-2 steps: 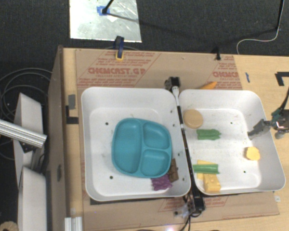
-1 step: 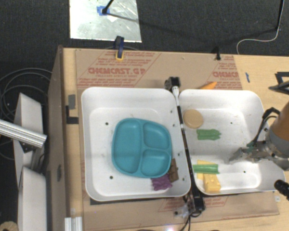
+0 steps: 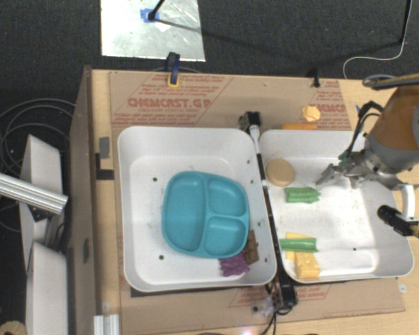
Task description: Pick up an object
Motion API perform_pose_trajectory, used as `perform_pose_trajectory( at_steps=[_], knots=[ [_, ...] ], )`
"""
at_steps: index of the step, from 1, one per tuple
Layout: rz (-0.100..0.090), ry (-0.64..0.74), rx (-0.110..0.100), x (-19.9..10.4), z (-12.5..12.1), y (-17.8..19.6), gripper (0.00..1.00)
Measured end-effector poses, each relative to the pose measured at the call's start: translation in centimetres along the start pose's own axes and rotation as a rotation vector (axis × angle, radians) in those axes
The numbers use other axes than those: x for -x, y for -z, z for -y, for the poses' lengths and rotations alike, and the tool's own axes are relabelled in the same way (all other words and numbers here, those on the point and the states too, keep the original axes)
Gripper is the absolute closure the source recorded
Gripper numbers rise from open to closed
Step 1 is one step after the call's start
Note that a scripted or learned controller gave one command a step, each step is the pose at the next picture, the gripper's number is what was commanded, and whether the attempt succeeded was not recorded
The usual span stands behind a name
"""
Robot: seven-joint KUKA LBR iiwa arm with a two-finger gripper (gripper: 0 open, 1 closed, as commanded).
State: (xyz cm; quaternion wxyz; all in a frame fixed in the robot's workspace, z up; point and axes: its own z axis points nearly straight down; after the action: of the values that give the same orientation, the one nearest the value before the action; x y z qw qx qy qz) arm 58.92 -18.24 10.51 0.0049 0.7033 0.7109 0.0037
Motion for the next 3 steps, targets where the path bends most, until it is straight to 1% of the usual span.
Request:
perform_pose_trajectory(
  at_steps=[1, 2, 3],
  knots=[
    [-0.005, 0.003, -0.005, -11.1, 1.9, 8.5, 0.00],
    [-0.002, -0.010, -0.017, -9.5, 2.8, 1.9, 0.00],
    [-0.005, -0.010, -0.006, -5.6, 0.8, -1.7, 0.00]
  ],
)
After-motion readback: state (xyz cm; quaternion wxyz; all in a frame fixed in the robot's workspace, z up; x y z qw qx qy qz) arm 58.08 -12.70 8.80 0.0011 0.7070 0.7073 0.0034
